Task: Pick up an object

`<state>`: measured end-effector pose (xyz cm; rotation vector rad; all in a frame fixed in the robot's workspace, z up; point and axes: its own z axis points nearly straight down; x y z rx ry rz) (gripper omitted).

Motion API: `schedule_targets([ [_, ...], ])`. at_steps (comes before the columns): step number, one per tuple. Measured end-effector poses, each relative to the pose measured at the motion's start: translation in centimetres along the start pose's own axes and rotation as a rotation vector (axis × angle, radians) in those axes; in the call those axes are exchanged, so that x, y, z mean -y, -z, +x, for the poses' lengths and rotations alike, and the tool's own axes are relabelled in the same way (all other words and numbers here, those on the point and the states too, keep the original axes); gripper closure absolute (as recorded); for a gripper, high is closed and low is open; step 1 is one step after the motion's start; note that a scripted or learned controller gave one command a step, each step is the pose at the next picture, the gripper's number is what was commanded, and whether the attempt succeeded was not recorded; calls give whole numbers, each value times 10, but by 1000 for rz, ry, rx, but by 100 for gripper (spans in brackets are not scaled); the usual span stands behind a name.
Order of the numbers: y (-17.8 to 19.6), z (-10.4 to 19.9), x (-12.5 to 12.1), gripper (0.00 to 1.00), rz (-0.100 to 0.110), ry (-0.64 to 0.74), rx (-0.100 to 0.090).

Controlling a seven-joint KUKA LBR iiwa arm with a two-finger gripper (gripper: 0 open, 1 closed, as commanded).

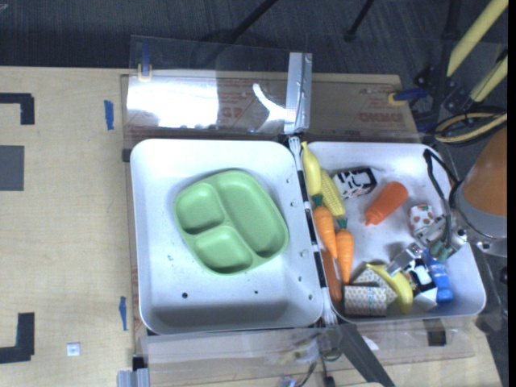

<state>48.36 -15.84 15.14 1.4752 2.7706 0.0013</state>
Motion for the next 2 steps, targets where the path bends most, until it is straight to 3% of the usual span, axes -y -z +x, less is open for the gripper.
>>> schedule_targets([
  [1,-50,-38,-32,0,1,-175,-10],
  [2,-65,-76,-74,0,-4,-157,-6],
])
